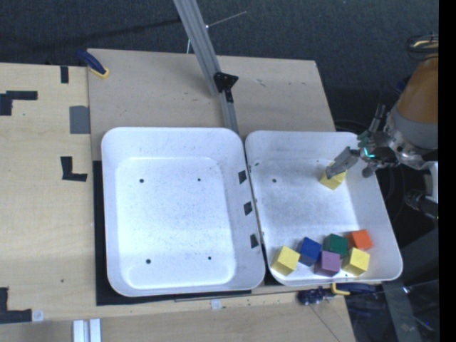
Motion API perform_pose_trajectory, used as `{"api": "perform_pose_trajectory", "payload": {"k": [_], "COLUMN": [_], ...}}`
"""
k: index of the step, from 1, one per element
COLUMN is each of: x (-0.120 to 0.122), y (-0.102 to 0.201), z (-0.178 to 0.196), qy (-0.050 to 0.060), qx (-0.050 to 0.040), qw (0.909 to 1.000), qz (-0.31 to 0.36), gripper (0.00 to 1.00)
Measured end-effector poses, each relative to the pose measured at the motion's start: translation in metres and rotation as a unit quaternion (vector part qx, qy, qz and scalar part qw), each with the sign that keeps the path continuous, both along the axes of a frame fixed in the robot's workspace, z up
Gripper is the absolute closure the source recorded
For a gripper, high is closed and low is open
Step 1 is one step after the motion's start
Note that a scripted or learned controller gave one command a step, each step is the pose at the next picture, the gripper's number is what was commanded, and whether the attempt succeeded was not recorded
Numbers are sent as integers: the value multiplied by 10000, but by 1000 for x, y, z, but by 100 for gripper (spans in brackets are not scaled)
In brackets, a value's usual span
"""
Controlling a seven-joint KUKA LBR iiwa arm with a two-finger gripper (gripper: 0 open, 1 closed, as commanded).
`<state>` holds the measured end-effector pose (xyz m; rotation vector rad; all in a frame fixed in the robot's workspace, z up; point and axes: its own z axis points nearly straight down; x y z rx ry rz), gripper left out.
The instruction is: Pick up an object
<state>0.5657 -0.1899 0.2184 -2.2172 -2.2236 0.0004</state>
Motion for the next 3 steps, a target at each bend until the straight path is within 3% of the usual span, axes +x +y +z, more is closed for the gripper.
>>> {"api": "perform_pose_trajectory", "payload": {"k": [2, 3], "x": [-7, -8], "y": [12, 13], "z": [-113, -128], "qy": [36, 16], "qx": [2, -6], "qw": [10000, 10000], "qz": [-7, -6], "gripper": [0, 0]}}
